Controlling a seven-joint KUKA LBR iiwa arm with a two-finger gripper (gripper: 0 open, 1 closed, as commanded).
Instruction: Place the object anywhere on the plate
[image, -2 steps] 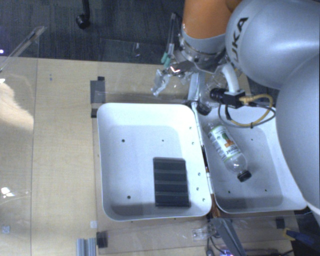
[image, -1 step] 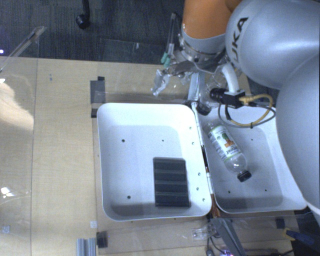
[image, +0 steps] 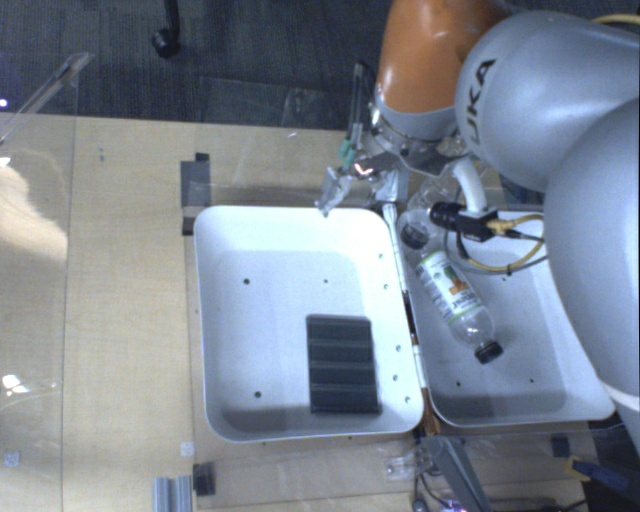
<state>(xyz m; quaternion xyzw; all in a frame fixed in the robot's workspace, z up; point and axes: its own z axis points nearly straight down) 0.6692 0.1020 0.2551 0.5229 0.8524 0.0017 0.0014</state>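
Note:
A clear plastic bottle (image: 453, 292) with a black cap lies on its side in the right bin (image: 530, 390), cap pointing toward the near edge. The plate (image: 342, 365), a dark ribbed rectangle, rests flat in the near half of the left bin (image: 230, 300). My gripper (image: 357, 198) hangs over the far rim where the two bins meet, up and to the left of the bottle and well beyond the plate. Its fingers (image: 329, 194) stand apart, open, with nothing between them.
The grey arm with its orange band fills the upper right and covers part of the right bin. Cables loop beside the bottle's far end. A black bracket (image: 197, 180) stands at the left bin's far left corner. Wooden bench stretches to the left.

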